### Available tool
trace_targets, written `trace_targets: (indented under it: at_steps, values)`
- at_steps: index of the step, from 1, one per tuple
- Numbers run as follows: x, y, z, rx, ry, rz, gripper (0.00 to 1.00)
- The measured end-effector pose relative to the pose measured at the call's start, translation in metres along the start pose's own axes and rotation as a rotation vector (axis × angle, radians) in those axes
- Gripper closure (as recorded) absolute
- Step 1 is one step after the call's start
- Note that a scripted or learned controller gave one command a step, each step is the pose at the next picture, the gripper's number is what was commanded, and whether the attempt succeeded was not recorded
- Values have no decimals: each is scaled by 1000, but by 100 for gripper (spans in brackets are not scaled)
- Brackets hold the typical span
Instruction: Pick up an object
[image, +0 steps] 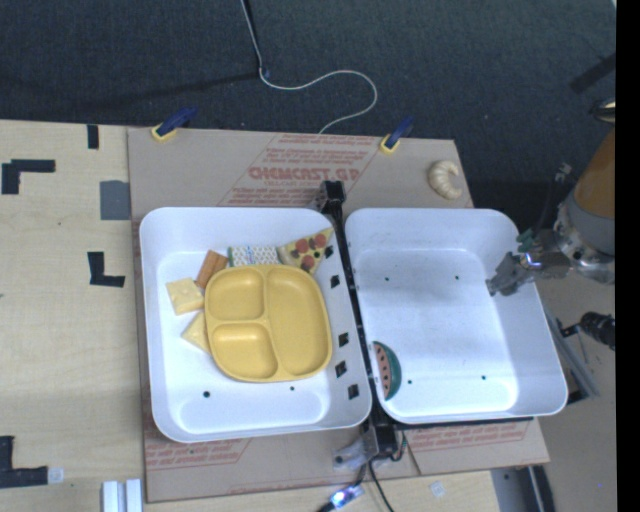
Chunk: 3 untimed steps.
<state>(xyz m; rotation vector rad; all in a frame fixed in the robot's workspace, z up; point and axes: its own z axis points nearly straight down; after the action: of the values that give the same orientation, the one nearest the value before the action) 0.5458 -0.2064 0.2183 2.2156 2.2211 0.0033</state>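
No object has yet been picked up, as far as can be judged. The hand (505, 277) is seen at the right rim of the right bin (440, 310), with nothing visible between its parts; whether it is wide or narrow cannot be told. The candidate objects lie untouched: a yellow divided plate (268, 322) with small pieces around it in the left bin (170, 400), and a watermelon slice toy (386, 368) against the right bin's left wall. Approach, descent and grasp are all judged to remain.

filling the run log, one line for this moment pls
hand: at right bin right rim, holding nothing | yellow plate: left bin | watermelon toy: right bin
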Motion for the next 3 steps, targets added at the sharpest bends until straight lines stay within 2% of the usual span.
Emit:
trace_targets:
  at_steps: [1,2,3]
  values:
    - [1,1,-6,4,1,1,100]
    - [49,-2,2,7,2,-2,100]
    - [101,4,-9,5,4,-5,100]
